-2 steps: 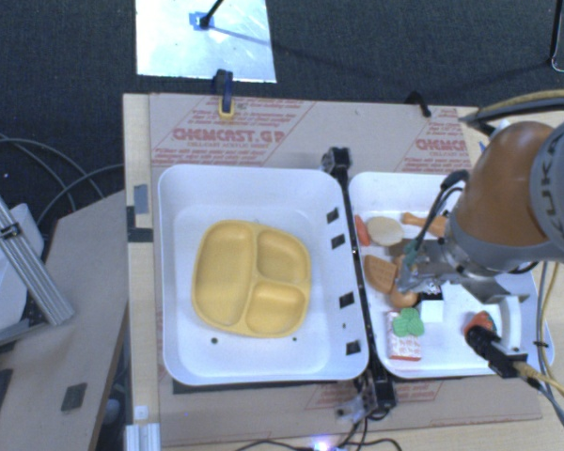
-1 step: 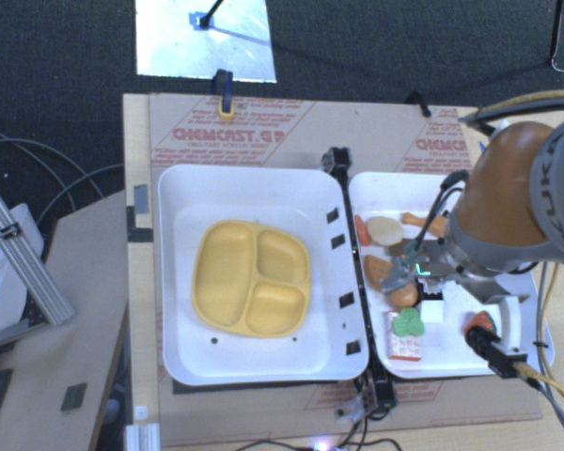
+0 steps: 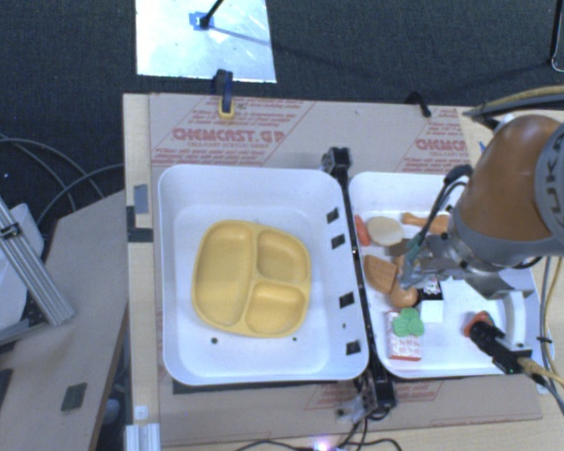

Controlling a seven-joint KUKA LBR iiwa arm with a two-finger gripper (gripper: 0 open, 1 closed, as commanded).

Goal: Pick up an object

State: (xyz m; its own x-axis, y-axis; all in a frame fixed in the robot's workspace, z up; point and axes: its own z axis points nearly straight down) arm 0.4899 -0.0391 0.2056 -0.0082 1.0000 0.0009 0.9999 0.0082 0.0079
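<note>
The gripper point(image 3: 412, 275) hangs low in the right bin point(image 3: 470, 365) over the brown toy food point(image 3: 383, 272), seemingly mid-reach. How it is set cannot be told. Next likely comes closing and lifting.

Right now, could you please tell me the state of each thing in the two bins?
Yellow plate: upright, flat in the left bin, compartments bare.
Toast slice: lying flat in the right bin, beside the pincer.
Beige disc: lying flat, near the bin's far end.
Green piece: resting on a red-and-white packet.
Pincer: low over the right bin's items; grip unclear.
</note>
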